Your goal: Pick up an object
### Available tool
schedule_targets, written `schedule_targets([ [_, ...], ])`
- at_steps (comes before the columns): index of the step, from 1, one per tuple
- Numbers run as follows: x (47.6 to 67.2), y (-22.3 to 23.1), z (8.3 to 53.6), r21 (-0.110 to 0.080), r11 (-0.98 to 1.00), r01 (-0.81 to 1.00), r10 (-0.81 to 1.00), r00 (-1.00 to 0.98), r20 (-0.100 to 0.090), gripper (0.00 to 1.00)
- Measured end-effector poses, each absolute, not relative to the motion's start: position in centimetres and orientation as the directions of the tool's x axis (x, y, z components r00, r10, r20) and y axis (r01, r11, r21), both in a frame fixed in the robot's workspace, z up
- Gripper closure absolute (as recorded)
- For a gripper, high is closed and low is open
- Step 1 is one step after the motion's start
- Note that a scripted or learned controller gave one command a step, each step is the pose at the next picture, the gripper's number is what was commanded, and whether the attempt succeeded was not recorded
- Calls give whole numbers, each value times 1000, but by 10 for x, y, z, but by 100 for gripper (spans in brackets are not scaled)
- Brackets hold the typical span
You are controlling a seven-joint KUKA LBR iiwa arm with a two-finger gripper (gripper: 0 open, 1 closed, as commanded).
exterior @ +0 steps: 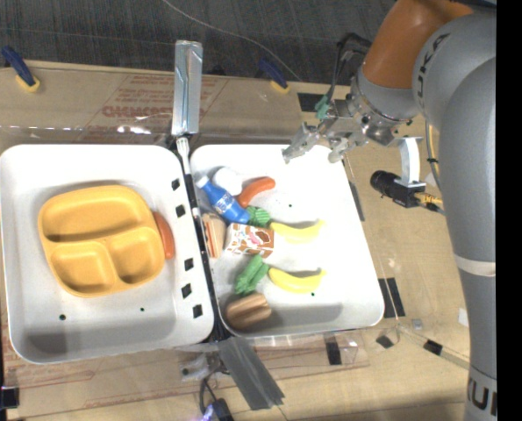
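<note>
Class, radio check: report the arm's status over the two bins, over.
Gripper above the right bin's far edge, jaws open, holding nothing. Toy food clustered in that bin, untouched; yellow tray in the left bin. Nothing blocking the descent.

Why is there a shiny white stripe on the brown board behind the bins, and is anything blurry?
In the camera view, that stripe is glare from overhead light on the glossy board. The gripper looks a bit soft at its tips. Soft grey shadows sit in the front corners of the left bin and right bin. The yellow tray and bananas look sharp.
</note>
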State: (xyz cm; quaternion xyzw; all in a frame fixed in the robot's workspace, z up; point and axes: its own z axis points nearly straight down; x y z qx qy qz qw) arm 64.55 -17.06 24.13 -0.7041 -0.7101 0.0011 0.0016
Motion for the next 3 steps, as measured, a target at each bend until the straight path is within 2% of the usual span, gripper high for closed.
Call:
schedule_targets([
  [1, 591, -144, 106, -12, -36, 999, 999, 36, 2, 0],
  [2, 606, -115, 97, 8, -234, 972, 972, 234, -8, 0],
  [3, 570, -125, 91, -8, -456, 890, 890, 456, -1, 0],
])
